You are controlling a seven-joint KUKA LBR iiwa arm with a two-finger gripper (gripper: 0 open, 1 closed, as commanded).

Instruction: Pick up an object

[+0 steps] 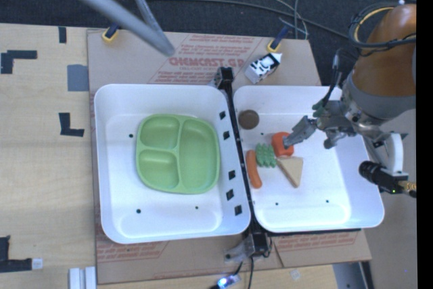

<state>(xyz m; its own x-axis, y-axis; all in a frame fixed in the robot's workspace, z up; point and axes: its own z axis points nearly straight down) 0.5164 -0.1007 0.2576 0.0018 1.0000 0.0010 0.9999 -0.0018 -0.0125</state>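
Four small items are seen grouped in the right bin's left half: a brown round piece nearest the divider, an orange-red block, a carrot with green leafy top lying lengthwise, and a tan wedge beside it.

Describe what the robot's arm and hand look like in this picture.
The arm is bulky and rounded, with a wide orange band over a grey section. Thin dark cables loop around its top and trail off over the bench. Below the grey section sits a cluster of darker grey metal parts, from which the hand sticks out as a slim grey piece with a dark tip. A black cylindrical fitting hangs beside the wrist.
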